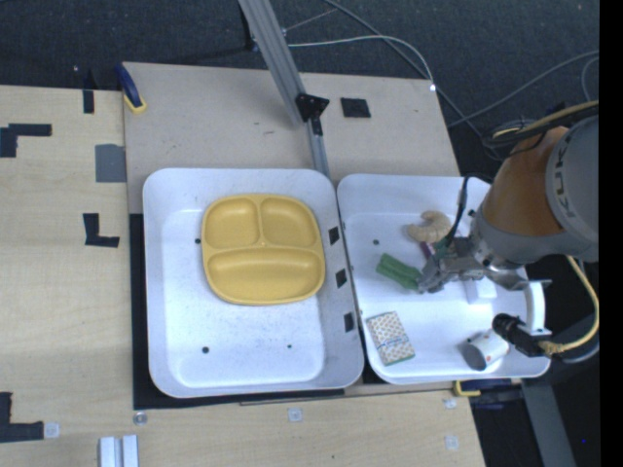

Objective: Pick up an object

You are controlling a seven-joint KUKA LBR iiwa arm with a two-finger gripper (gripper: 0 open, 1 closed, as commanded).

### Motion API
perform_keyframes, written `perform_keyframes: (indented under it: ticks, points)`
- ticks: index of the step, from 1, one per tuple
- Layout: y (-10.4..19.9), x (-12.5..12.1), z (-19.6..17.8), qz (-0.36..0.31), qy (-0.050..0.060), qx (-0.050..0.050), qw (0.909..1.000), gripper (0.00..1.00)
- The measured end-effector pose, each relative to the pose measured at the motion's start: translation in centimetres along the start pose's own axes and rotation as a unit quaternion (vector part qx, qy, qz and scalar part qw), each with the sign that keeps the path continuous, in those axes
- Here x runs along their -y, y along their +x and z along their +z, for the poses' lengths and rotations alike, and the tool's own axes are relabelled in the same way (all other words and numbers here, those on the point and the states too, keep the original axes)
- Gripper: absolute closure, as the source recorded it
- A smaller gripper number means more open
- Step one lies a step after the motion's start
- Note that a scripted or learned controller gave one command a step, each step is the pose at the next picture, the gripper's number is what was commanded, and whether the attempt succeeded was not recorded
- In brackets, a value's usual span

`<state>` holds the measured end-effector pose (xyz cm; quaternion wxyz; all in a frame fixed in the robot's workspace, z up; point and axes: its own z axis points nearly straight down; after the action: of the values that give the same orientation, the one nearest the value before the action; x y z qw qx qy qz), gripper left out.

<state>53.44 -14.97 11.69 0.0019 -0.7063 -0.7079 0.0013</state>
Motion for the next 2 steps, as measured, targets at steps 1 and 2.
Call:
perform_keyframes:
  ticks: [1, 2]
  points:
    - [0.1, 0.5, -4.3, 0.001, -0.003, 0.001, 1.0, 1.0]
    - [-0.5, -0.4, -9.4, 0.0, -0.004, 0.001, 1.0, 1.0]
